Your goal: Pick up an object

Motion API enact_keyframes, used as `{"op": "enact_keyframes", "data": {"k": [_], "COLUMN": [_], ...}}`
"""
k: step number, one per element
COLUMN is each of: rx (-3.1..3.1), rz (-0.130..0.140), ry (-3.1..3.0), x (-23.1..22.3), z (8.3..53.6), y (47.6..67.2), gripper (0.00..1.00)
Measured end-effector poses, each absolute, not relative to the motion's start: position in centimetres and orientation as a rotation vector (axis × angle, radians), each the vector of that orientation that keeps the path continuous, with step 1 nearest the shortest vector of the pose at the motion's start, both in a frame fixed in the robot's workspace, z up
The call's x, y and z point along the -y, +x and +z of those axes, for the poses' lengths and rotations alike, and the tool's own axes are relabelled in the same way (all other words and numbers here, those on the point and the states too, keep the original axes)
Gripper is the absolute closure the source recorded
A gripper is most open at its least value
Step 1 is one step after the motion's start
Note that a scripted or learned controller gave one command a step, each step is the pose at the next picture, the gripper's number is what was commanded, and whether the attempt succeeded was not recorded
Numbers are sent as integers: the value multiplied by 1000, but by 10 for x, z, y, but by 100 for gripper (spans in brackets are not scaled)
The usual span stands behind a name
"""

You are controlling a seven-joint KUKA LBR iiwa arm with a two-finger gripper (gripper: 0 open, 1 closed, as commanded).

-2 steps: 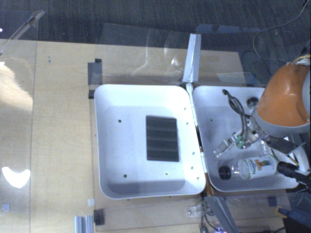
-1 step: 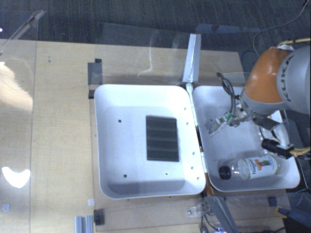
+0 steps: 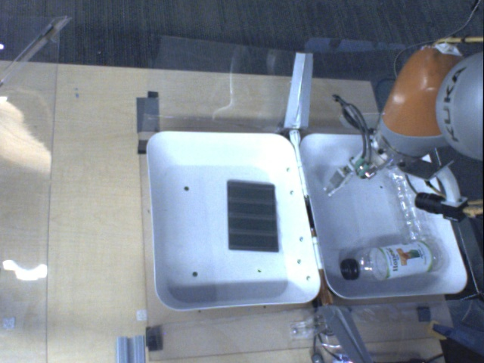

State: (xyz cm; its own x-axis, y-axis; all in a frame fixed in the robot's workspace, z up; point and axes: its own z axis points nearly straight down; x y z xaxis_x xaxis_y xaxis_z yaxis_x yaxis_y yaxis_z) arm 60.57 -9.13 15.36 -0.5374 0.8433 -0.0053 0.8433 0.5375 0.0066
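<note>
— What sort of place is this?

— A robotics lab or test cell. A grey industrial arm [image 3: 446, 104] with an orange band reaches over a pale wooden tabletop [image 3: 83, 225].

— What else points that way?

— Two shallow white bins [image 3: 170, 203] sit side by side, held in place by small black brackets [image 3: 149, 112]. Clear plastic panels [image 3: 227, 82] stand around the bench, loose cables [image 3: 352, 116] trail from the arm, and dark carpet [image 3: 227, 6] lies beyond.

Two bins sit side by side on the worktop [image 3: 91, 203]. A ribbed mat [image 3: 252, 215] lies in the left bin [image 3: 174, 157]; a bottle [image 3: 389, 261] lies along the right bin's [image 3: 325, 157] near wall.
</note>
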Motion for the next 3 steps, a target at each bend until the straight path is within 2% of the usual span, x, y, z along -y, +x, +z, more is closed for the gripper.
{"op": "enact_keyframes", "data": {"k": [1, 2, 3], "rx": [-2661, -2641, -2357], "rz": [4, 12, 13], "ry": [1659, 1673, 2062], "x": [134, 108, 99], "z": [163, 90, 89], "y": [544, 518, 564], "gripper": [0, 0, 0]}}
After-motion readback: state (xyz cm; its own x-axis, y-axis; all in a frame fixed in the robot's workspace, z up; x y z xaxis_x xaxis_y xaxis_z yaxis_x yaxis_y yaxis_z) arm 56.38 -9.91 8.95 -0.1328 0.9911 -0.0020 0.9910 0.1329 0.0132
